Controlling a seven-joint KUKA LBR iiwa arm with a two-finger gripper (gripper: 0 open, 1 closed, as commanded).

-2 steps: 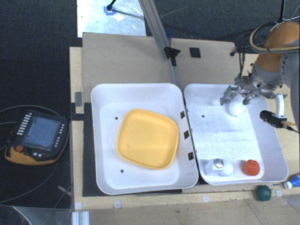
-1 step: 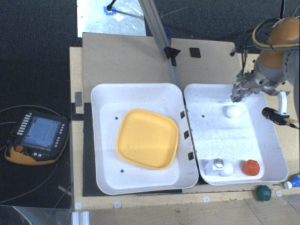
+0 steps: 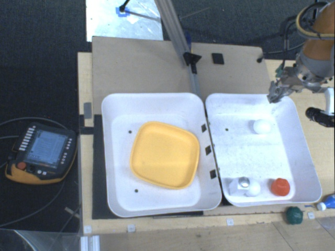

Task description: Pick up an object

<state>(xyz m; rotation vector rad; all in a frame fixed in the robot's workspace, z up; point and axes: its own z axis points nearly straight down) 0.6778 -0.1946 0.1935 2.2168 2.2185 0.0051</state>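
Note:
In the right bin point(image 3: 293, 140) lie a white ball point(image 3: 261, 126) near the far side, a small red object point(image 3: 281, 186) at the near right, and a white-and-silver object point(image 3: 247, 186) at the near edge. A yellow square plate point(image 3: 164, 155) rests in the left bin point(image 3: 118, 140). My gripper point(image 3: 275, 94) hangs over the far right corner of the right bin, up and to the right of the white ball, with nothing seen between its tips.
A teach pendant point(image 3: 41, 151) lies on the floor at the left. A dark green ball point(image 3: 294, 215) sits on the bench just outside the right bin's near corner. A slanted metal post point(image 3: 175, 25) stands behind the bins.

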